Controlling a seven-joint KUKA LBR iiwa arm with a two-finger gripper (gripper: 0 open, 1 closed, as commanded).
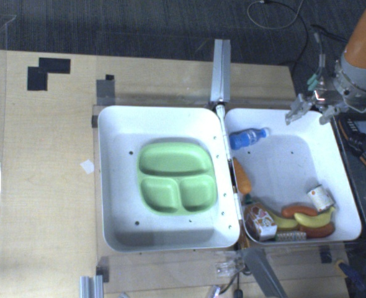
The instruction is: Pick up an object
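The gripper (309, 107) hangs over the right bin's (294, 154) two o'clock corner with its two fingers spread apart and nothing between them. A blue bottle (247, 137) lies at ten o'clock in that bin, well apart from the gripper. Along the six o'clock edge sit a banana (312, 218), a red sausage-like piece (294, 211) touching it, a small white cup (320, 197) and a packet (261, 221). An orange thing (241, 179) rests at the nine o'clock wall. A green divided tray (177, 176) lies mid left bin (115, 166) on the wooden tabletop (40, 179).
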